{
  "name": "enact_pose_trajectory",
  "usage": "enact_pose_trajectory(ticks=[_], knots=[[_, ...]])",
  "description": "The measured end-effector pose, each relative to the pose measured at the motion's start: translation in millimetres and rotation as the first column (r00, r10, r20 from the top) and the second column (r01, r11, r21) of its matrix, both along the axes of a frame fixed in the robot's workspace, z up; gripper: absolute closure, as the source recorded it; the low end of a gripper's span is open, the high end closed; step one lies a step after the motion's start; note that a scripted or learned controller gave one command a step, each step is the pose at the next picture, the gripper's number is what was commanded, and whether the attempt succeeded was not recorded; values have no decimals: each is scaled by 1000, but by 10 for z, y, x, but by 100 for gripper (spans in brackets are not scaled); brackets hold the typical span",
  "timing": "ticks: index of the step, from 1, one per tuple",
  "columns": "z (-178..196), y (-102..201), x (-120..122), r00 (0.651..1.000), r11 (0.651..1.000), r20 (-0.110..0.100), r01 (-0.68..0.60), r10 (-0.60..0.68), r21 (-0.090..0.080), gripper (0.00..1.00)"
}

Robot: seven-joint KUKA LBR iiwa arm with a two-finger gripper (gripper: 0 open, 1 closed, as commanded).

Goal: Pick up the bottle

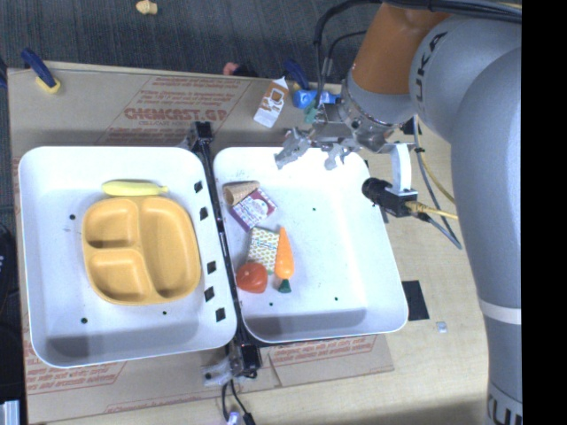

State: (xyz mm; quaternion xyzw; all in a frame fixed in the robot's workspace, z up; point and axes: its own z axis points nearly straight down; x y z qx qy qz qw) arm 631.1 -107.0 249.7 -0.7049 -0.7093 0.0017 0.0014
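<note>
My gripper (308, 158) hangs over the far edge of the right bin (354, 264), open, with nothing between its fingers. Below and left of it, near the bin's left wall, lies a small item with a maroon label (254, 209) beside a tan cone-shaped piece (237, 189). I cannot tell for sure whether this is the bottle. The gripper is apart from both.
A checkered box (262, 245), an orange carrot (283, 253) and a red tomato (252, 277) lie in the right bin's left half. The left bin (44, 308) holds a yellow divided plate (137, 248) and a banana (133, 187). A white tag (270, 104) lies behind the bins.
</note>
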Motion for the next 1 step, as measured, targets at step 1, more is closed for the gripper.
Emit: enact_pose_trajectory(ticks=[1], knots=[[102,7,3,1000,1000,-2,-5,5,0,100]])
